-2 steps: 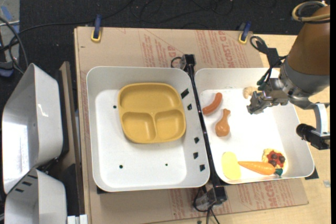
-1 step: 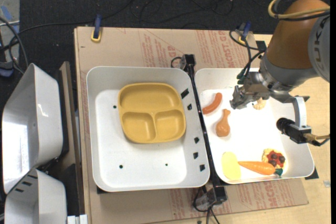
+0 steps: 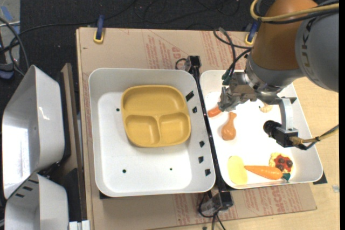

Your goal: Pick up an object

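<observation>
Over the right bin (image 3: 310,132), near its upper left corner, the tool (image 3: 229,102) hangs from the grey arm, and I cannot tell how it stands or whether it holds anything. Below it lie a small orange piece (image 3: 214,112) and an orange drumstick toy (image 3: 229,127); a carrot (image 3: 263,172), a pale yellow piece (image 3: 236,168) and a small red and yellow toy (image 3: 282,161) lie near the front edge. On the same bench, the left bin (image 3: 108,132) carries a yellow divided plate (image 3: 156,115).
</observation>
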`<act>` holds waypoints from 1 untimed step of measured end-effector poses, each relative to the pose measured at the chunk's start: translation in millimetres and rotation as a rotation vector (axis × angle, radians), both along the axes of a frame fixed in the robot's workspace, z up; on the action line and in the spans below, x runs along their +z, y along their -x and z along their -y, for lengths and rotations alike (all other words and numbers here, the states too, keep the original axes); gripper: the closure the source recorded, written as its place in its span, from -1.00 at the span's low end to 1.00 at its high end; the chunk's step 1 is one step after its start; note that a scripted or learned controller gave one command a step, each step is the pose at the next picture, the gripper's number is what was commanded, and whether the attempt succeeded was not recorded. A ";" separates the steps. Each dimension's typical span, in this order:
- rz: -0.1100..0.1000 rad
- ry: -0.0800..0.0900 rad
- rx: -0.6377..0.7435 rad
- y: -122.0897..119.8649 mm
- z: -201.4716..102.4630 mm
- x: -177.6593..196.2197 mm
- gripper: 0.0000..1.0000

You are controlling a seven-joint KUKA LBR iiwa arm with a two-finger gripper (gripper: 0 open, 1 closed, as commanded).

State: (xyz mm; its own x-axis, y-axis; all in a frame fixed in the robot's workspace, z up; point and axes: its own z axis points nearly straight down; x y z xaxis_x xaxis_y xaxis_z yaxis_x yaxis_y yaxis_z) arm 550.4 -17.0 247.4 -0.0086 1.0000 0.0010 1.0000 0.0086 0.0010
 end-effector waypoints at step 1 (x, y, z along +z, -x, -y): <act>-0.003 0.001 -0.002 1.5 -46.3 -10.4 1.00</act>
